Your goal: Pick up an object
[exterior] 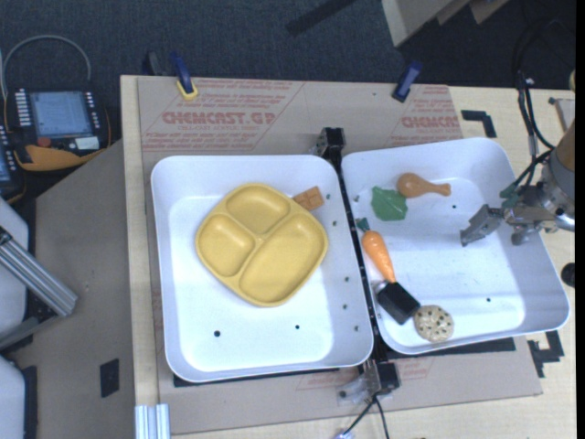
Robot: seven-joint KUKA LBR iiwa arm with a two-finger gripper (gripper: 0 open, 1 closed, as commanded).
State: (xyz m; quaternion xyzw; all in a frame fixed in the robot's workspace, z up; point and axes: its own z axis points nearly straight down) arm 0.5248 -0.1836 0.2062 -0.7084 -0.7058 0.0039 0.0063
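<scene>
Gripper point(498, 227) hangs with fingers spread wide, holding nothing, over the right shallow white bin point(535, 314). Nearest, at its ten o'clock, lies the tan plastic drumstick point(421, 187), long axis three-to-nine.

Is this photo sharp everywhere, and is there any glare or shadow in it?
Camera view: even overhead light; the white bins look bright but keep detail; the yellow tray casts only a faint shadow; the carrot and cookie are a bit soft; the gripper at the right edge looks slightly blurred.
</scene>
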